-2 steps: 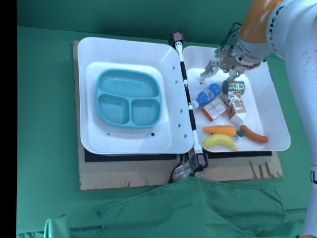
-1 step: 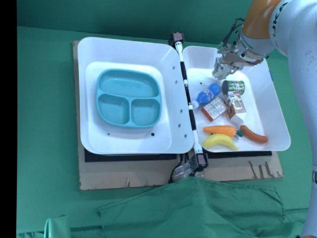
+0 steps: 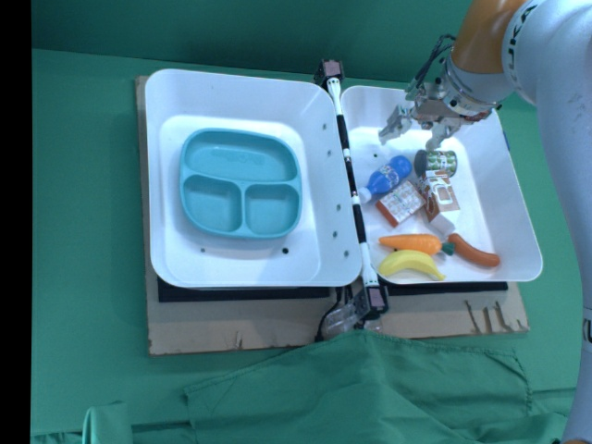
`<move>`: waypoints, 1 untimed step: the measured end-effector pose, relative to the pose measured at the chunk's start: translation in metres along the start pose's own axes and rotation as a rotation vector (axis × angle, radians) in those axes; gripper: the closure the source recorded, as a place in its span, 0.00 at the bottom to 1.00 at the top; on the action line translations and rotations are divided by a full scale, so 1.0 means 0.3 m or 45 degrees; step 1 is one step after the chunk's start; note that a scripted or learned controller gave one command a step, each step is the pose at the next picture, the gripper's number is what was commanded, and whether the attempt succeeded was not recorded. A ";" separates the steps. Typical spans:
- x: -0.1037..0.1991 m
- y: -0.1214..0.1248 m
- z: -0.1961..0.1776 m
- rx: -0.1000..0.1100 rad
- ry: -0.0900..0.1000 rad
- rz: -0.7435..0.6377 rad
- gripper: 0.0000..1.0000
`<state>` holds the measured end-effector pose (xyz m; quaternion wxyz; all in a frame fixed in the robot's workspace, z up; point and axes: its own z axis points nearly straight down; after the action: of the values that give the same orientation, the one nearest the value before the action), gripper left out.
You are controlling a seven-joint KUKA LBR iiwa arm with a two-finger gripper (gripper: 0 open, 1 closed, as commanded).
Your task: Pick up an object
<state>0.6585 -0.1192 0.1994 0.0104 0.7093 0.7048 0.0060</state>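
Nearest you, a rumpled green cloth (image 3: 370, 387) drapes the front of the bench, overlapping the edge of a brown cardboard sheet (image 3: 231, 326) that lies under both bins. At the front of the right bin (image 3: 513, 206), a yellow banana (image 3: 410, 265) lies just in front of an orange carrot (image 3: 412, 242), with a reddish sausage (image 3: 474, 252) beside them to your right. Behind these, in the middle of that bin, you see a small white block (image 3: 442, 223), a red-and-white box (image 3: 401, 202) and a second small carton (image 3: 441, 192) crowded together, a blue-and-white bottle (image 3: 386, 176) lying on its side toward the divider, and a green-labelled can (image 3: 436, 163) just behind the cartons. To your left, the left bin (image 3: 185, 91) carries a teal divided plate (image 3: 242, 181), sitting flat near its middle. Farther back, the gripper (image 3: 416, 128) hangs over the rear of the right bin, its fingers (image 3: 392, 126) spread apart with nothing between them, just behind the can and the bottle. Above it, the grey arm (image 3: 555, 35) with its orange band (image 3: 490, 17) leans in from your right.
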 end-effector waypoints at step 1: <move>0.002 0.004 0.049 0.015 0.003 -0.005 0.00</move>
<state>0.6600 -0.1188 0.1846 0.0055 0.7080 0.7062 0.0027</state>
